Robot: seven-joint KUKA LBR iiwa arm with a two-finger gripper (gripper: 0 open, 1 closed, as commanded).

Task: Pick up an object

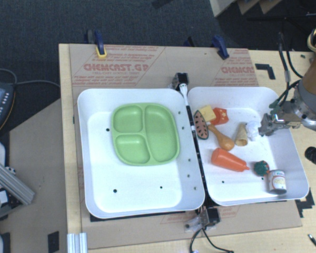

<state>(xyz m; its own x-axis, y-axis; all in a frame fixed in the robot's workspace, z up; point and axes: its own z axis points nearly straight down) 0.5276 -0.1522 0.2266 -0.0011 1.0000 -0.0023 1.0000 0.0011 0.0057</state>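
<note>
A: Gripper sits low over the right bin's right side; whether its fingers are spread or closed cannot be told, and nothing shows between them.

B: Contents, left to right?

A: Left bin: one glossy pale-green divided plate, three compartments, rounded corners. Right bin: brown seeded slice at the left wall, yellow block, red-orange piece, tan drumstick shape, smooth orange carrot, beige cone, small green knob, little labelled can.

B: Nearest object to the gripper?

A: Cone, just to its left, apart from it. Carrot and can lie nearer the camera.

B: Surroundings?

A: Brown printed board under both bins, blue clamps at its far edge, dark carpet beyond.
</note>
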